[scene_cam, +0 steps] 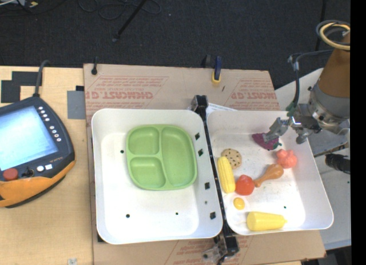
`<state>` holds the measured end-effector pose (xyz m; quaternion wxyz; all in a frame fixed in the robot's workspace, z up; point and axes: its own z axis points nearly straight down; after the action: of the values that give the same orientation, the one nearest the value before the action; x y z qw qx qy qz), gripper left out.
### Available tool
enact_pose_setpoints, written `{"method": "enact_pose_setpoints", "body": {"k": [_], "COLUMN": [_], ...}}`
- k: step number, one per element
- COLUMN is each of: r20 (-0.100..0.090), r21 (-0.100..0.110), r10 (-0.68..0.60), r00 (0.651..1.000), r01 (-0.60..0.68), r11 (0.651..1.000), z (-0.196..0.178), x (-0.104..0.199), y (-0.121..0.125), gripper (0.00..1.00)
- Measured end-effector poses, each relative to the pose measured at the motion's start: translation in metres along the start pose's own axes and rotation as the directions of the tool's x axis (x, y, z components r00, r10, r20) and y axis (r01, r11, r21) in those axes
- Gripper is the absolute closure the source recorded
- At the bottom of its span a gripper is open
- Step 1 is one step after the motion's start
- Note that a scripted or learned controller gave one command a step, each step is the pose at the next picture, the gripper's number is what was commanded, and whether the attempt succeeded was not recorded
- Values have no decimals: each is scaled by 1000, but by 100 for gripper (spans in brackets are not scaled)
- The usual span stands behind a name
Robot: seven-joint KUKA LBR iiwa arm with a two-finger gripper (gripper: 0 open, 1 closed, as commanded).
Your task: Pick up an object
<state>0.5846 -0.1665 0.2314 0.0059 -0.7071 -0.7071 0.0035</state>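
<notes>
My gripper [290, 132] hangs over the far right part of the right bin [320, 201], open, with nothing between its fingers. A purple toy [264, 140] lies just left of and below the left finger [278, 127]. A pink toy [286, 158] sits a little nearer the front, under the gripper. Lower in the same bin lie a tan drumstick [269, 173], a red tomato [245, 185], a yellow corn cob [225, 175], a spotted cookie [231, 156], a small orange-yellow piece [239, 203] and a yellow block [265, 220].
The left bin [108, 201] holds a green divided plate [161, 156]. A black divider rail [209, 167] runs between the bins. An orange-and-grey teach pendant [31, 149] lies at the far left on the bench. Cables hang near the arm at the right.
</notes>
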Motion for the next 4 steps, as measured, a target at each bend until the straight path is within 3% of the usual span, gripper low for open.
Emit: {"method": "enact_pose_setpoints", "body": {"k": [1,3,4], "r20": [2,1,4], "r21": [-10,-5,-11], "r10": [-1,-7,-7], "r00": [1000,1000,1000], "r01": [1,7,7], "r11": [1000,1000,1000], "z": [-5,112,144], "x": [0,9,12], "y": [2,19,20], "gripper": [0,0,0]}}
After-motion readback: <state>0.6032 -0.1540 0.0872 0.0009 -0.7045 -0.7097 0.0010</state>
